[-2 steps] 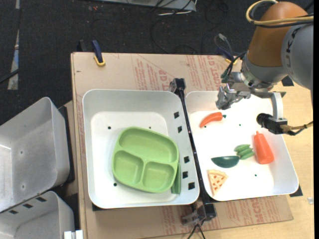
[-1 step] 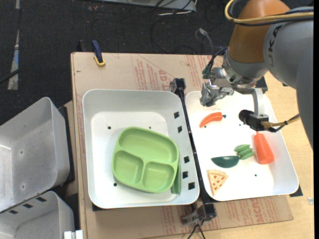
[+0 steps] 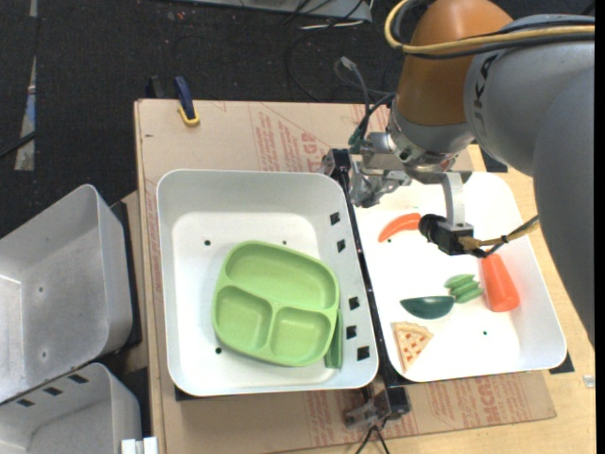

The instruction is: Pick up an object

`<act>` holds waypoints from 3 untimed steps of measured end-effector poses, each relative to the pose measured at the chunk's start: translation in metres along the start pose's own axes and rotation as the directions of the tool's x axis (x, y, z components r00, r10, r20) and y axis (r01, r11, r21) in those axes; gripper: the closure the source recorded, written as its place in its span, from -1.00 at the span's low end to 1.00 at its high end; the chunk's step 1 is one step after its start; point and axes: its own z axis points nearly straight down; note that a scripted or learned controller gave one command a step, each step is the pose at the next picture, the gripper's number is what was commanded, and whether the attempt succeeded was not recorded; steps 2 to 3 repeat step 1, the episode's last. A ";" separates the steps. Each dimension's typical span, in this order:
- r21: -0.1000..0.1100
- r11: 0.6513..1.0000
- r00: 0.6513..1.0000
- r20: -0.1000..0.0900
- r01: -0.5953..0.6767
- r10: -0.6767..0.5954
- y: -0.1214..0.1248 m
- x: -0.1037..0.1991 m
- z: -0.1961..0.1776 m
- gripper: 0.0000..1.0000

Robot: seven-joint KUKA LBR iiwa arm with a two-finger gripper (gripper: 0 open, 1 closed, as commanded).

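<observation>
**Hovering over the right bin's far corner**

Reaching in from the right, my grey arm (image 3: 539,74) with its orange band fills the upper right of the view, the wrist hanging above the far left corner of the right bin. Below me the counter (image 3: 246,130), covered in brown cardboard, carries two shallow white bins set side by side and touching along their inner walls. The left bin (image 3: 189,197) holds a light green divided plate (image 3: 276,303) lying flat, with three compartments, slightly toward the near side. The right bin (image 3: 529,348) holds the smaller things: an orange carrot (image 3: 499,284) near its right wall, a dark green scoop-shaped piece (image 3: 427,305) in the middle with a lighter green piece (image 3: 463,288) just beside it, a pizza slice (image 3: 411,343) toward the near edge, and a small red-orange pepper (image 3: 400,225) lying closest to my wrist. My pincer (image 3: 367,185) sits low at the bin's far left corner, beside that pepper but apart from it; whether its fingers are spread or closed I cannot tell, and I see nothing gripped in it.
</observation>
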 end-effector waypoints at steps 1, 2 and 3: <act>-0.003 1.000 1.000 0.000 0.000 0.000 0.010 0.046 0.010 1.00; -0.003 1.000 1.000 0.000 0.000 0.000 0.010 0.046 0.010 1.00; -0.003 1.000 1.000 0.000 0.000 0.000 0.010 0.046 0.010 1.00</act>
